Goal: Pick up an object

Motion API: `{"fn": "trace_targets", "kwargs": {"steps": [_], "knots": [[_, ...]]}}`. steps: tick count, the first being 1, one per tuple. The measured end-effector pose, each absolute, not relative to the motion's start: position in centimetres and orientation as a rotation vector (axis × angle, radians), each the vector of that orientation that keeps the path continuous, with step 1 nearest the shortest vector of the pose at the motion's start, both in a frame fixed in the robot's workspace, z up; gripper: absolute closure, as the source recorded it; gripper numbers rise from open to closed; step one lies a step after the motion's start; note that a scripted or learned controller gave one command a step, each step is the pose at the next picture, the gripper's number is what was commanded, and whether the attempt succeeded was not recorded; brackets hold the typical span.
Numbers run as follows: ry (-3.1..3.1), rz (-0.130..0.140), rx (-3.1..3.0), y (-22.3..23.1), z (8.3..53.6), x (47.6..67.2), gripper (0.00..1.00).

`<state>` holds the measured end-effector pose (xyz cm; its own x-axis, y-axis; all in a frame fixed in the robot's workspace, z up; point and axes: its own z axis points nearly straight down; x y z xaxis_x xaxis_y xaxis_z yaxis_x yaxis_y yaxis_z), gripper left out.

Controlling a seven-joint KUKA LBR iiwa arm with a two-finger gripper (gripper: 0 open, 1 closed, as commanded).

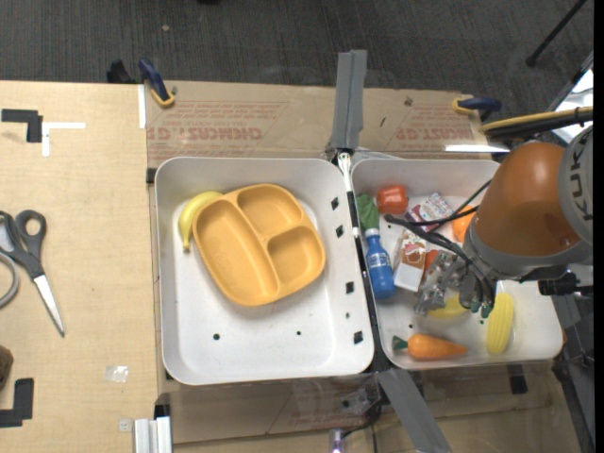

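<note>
My gripper [445, 295] hangs low in the right bin [538, 352], below the orange wrist band, over a small yellow item [451, 308] that it partly hides. Beside it lie a corn cob [499, 322] to the right and a carrot [436, 348] in front. A blue bottle [379, 265] with a green top lies along the bin's left wall. A red tomato-like piece [392, 199] and some printed packets [415, 249] sit further back. The arm covers the right part of this bin.
The left bin [189, 347] holds a yellow three-part plate [257, 243] with a banana [192, 217] tucked at its left edge. Scissors [33, 262] lie on the wooden bench at far left. Clamps and a grey bar stand behind the bins.
</note>
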<state>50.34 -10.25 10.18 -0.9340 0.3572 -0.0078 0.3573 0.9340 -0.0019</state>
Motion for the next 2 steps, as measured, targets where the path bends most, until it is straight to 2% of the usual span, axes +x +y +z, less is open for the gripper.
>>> {"fn": "trace_targets", "kwargs": {"steps": [1,2], "knots": [[2.95,-0.001,1.073,-11.1,9.2,53.6,1.0],[2.812,-0.001,1.398,-0.3,19.1,51.8,1.0]]}}
